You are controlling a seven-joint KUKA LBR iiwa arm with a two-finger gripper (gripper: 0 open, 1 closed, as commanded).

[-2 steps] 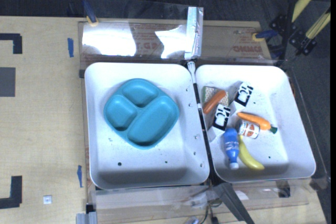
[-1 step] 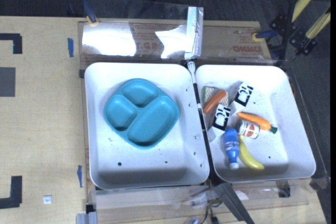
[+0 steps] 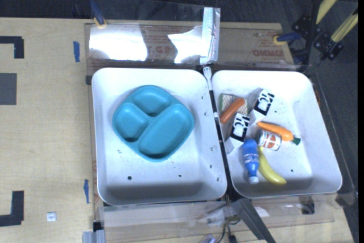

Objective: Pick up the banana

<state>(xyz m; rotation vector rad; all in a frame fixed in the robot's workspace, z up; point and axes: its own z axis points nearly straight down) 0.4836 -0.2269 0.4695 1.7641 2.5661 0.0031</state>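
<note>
The yellow banana (image 3: 270, 171) lies near the front of the right bin (image 3: 318, 122), curving from beside the blue bottle (image 3: 250, 160) toward the bin's front right. The bottle touches or nearly touches its left side. A small red-and-white can (image 3: 269, 140) stands just behind the banana.
The right bin also holds an orange carrot (image 3: 277, 131), an orange sausage-like piece (image 3: 232, 110) and two black-and-white boxes (image 3: 240, 125) (image 3: 264, 101). In the left bin (image 3: 108, 168) sits a blue divided plate (image 3: 152, 121). A clear panel (image 3: 148, 37) stands behind the bins.
</note>
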